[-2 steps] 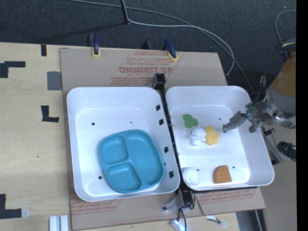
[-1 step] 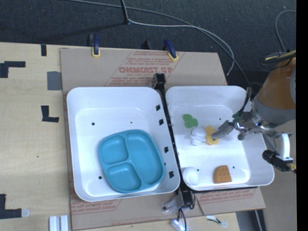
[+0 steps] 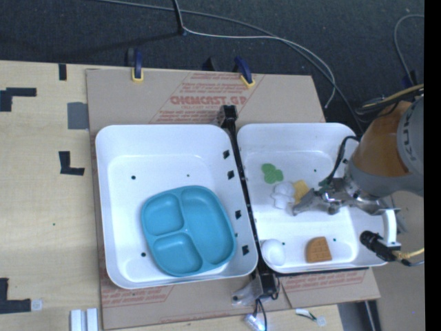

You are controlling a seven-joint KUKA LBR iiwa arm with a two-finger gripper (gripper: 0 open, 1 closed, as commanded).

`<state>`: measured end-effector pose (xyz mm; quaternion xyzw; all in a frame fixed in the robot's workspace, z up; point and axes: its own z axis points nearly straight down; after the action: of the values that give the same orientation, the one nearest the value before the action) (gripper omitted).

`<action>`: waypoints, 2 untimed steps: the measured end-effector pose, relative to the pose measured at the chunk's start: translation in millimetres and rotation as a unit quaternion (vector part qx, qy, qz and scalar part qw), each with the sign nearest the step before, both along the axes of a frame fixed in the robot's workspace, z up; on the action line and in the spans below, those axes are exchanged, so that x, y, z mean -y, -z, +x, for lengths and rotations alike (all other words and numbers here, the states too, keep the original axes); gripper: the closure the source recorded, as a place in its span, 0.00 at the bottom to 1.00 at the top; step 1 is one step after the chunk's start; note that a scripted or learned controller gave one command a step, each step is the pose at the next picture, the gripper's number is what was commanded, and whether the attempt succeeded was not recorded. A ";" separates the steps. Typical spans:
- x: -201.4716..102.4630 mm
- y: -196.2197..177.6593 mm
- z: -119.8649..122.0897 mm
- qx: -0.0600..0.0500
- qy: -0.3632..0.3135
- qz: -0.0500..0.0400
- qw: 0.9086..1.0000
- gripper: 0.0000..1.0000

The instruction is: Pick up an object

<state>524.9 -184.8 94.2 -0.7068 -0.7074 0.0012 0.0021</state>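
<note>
While reaching low into the right bin [image 3: 296, 128], ends with the gripper [image 3: 298, 207] just beside a white lump [image 3: 280, 197] and a yellow piece [image 3: 301, 187]. Cannot tell if squeezed or loose. Further back, a green toy [image 3: 271, 173]; up front, a brown piece [image 3: 318, 249] and a white ball [image 3: 273, 252]. Over in the left bin [image 3: 158, 131], a blue tray [image 3: 187, 229].

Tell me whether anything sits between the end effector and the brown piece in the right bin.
Nothing visible does. The end effector sits low by the yellow piece and white piece; bare bin floor separates it from the brown piece.
</note>
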 end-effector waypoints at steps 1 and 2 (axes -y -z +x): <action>-0.1 9.0 0.5 0.003 0.000 -0.001 1.000 0.00; 0.7 -1.9 0.8 0.003 0.000 -0.002 1.000 1.00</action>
<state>525.7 -185.5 96.1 -0.7071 -0.7071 -0.0001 -0.0015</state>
